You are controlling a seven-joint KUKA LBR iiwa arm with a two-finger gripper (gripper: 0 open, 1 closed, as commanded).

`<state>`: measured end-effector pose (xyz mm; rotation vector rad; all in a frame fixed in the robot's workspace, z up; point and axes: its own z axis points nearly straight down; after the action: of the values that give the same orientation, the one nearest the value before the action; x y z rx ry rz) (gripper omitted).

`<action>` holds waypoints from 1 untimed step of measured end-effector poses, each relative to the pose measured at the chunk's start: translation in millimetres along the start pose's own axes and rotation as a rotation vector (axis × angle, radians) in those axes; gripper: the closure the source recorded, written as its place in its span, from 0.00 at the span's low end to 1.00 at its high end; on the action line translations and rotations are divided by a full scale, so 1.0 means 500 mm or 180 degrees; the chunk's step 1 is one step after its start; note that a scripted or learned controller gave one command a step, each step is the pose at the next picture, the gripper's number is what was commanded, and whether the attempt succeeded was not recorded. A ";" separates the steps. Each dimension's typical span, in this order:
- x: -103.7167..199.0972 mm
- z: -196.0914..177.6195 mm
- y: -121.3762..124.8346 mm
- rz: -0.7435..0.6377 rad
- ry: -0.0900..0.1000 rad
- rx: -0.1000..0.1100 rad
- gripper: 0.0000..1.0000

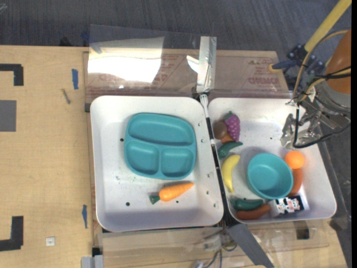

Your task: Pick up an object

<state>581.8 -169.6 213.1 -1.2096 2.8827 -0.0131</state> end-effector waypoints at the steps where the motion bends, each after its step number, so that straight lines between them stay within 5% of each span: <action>1: 0.069 0.197 -0.008 -0.1544 0.0013 -0.0062 1.00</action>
<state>562.3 -197.0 114.3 -1.8745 2.5188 0.0071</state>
